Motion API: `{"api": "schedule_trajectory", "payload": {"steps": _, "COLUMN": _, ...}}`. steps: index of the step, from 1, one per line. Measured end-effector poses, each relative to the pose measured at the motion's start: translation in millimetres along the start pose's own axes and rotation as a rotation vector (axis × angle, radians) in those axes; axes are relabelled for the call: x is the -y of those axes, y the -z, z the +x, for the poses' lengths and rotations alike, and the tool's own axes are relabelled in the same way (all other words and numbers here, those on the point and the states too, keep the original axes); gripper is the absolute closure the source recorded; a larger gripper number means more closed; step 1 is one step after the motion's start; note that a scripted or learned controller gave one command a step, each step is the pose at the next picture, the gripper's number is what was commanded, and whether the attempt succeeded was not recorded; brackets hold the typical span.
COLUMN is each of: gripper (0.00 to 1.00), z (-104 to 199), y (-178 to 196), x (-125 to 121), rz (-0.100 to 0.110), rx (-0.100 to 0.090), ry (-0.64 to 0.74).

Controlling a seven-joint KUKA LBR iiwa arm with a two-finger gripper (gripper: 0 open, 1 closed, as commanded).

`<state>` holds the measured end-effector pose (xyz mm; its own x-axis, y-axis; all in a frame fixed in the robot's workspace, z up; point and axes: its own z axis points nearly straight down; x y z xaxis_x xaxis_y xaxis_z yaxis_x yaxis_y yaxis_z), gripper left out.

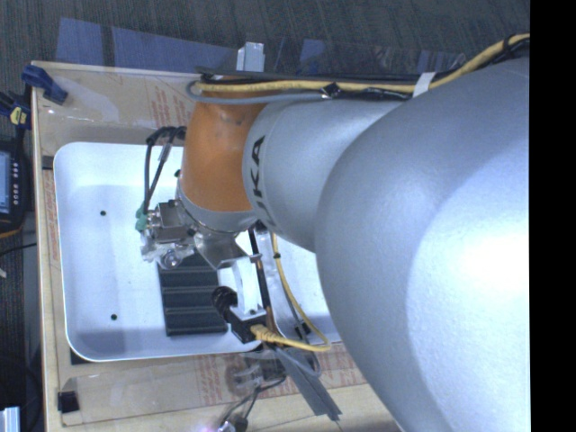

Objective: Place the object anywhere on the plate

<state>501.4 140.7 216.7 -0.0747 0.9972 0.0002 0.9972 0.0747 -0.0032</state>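
The grey arm with its orange band (216, 156) reaches in from the right and covers most of the bench. Its gripper (193, 301), a dark ribbed block below the wrist, hangs over the near middle of the left white bin (90, 241). The wrist and the gripper body hide whatever lies beneath them.
Bare white floor of the left bin shows to the left of the gripper, with two small dark dots (103, 213) on it. Black and yellow cables (270, 336) loop beside the wrist near the bin's front rim. The arm hides the right bin.
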Motion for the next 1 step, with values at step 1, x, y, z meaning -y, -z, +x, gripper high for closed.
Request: {"api": "schedule_trajectory", "payload": {"steps": 1, "gripper": 1.0, "z": -5.7, "y": -57.3, "x": -37.6, "rz": 0.005, "rx": 0.001, "ry": -0.055}}
